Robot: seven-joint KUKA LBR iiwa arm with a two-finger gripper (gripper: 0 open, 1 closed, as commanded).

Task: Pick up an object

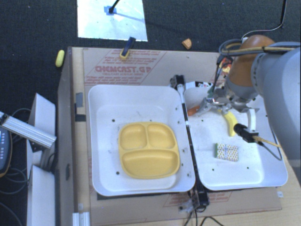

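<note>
Near part of the right bin (270,175): a small patterned block (226,151) lies flat, well apart from the tool (215,102).

Further back, a yellow banana-shaped piece (229,124) lies just beside the tool. An orange piece (193,110) rests near the dividing wall.

Tool state: cannot be told from this view.

Risk: the tool hangs between two candidates. A descent here may close on neither, or jam the orange piece against the wall.

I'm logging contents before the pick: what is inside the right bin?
A small patterned block, a yellow piece and an orange piece lie in the right bin. The arm covers the bin's far right corner, so anything beneath it is hidden.
</note>
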